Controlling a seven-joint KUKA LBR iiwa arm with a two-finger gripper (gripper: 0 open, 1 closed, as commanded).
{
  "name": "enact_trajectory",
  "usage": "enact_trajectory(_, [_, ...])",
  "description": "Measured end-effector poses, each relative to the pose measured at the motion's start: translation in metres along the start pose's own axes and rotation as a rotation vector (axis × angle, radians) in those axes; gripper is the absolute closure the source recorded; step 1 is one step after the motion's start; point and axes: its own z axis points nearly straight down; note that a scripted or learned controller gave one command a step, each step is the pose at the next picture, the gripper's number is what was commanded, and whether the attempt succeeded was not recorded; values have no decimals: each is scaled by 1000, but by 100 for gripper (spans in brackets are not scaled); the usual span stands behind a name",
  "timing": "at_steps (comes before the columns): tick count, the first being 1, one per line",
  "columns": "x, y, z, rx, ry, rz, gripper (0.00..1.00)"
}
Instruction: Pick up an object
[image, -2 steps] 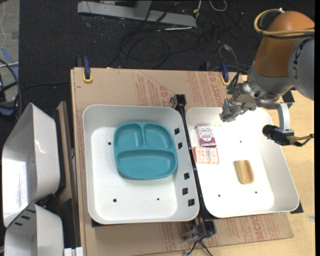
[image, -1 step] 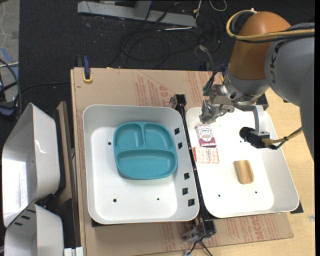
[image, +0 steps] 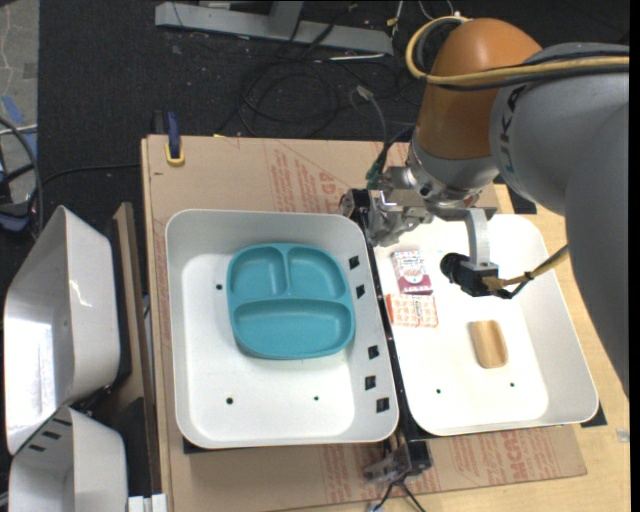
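Camera view: the grey arm with the orange band (image: 478, 60) is reaching in from the right and bending down over the back left corner of the right-hand shallow white bin (image: 540, 400). Its wrist is pointing downward, and the hand (image: 392, 218) is hanging near the divide between the two bins; whether it is released or clenched cannot be told, since the metal parts there are too small and cluttered. A black attachment (image: 470, 272) on a grey bracket is sitting just below the wrist, over the bin floor.

Two white bins are lying side by side on the brown cardboard-covered surface (image: 260, 175). The left-hand white bin (image: 200, 400) is holding one teal plastic divided tray (image: 290, 300) with three compartments. The right-hand bin is holding three things: one small red-and-white packet (image: 410, 272), one pale printed card (image: 414, 312) just in front of it, and one tan oblong block (image: 489, 343), lying apart from both toward the bin's middle. Nothing is visibly held by the hand.
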Motion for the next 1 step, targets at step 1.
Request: enact_trajectory(1, [56,-8,-5,0,1,-1,100])
